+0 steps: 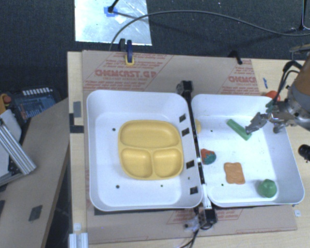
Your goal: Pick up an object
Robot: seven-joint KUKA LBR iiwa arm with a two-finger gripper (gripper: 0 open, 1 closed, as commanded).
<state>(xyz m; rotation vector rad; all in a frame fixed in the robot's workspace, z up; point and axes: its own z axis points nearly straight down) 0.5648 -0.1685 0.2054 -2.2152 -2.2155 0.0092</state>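
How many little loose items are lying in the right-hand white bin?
4, maybe more. A green stick lies near the gripper; a red and teal piece by the divider; an orange slab at front centre; a green ball front right. A yellowish bit peeks at the divider.

Four small objects are seen in the right bin [294, 187]: a green bar [238, 129] lying aslant, a red-and-teal piece [208, 156], a flat orange piece [234, 172], and a green ball [267, 188] near the front corner.

Light: bright, even, from overhead
Glare: on the foil sheet [112, 14] at far left
Shadows: soft, faint inside the white bins [98, 112]
Focus: slightly soft throughout
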